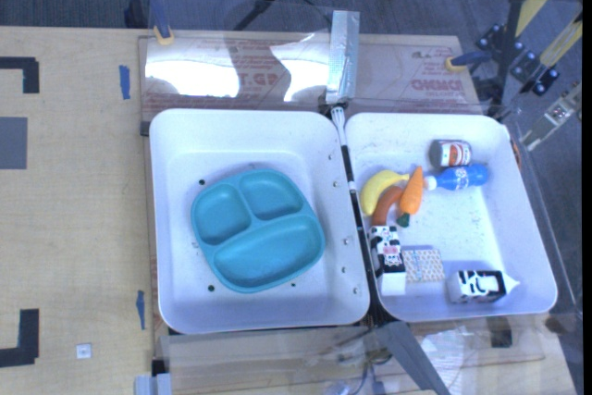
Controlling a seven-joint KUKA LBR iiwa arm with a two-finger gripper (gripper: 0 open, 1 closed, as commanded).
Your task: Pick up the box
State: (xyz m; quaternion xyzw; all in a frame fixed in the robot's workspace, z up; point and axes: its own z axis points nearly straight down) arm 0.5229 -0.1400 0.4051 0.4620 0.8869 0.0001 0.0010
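A small flat box (423,265) with a speckled pink pattern lies near the front of the right bin (527,227). A black-and-white carton (387,251) lies against its left side. A second black-and-white carton (479,285) lies just to its right, at the bin's front right corner.
Further back in the right bin lie a banana (378,189), a carrot (412,192), a blue bottle (460,178) and a can (450,153). The left bin (176,199) holds a blue divided plate (258,228). A clear panel (240,69) stands behind the bins.
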